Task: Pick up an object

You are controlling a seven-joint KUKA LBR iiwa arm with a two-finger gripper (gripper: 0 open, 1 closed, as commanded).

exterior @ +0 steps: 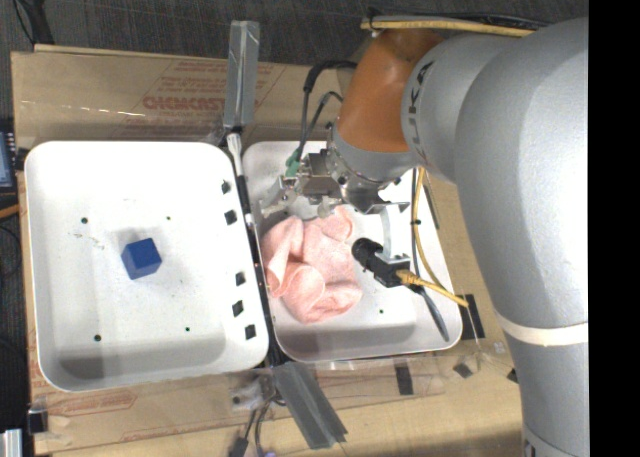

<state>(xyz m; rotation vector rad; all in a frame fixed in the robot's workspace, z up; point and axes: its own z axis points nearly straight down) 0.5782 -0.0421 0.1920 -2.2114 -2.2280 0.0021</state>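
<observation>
A crumpled pink cloth [310, 267] lies in the right bin [345, 343], filling much of its middle. A small blue cube [142, 257] sits alone on the floor of the left bin [60, 195]. My gripper [318, 197] hangs low over the right bin, right at the far edge of the pink cloth, with the grey arm and its orange band rising behind it. The wrist body covers the fingertips, so what is between them is hidden.
The two white bins stand side by side with a narrow divider rail [244, 245] between them. Brown cardboard [120, 85] lies behind the bins. The bulky grey arm [510, 165] covers the right side of the bench.
</observation>
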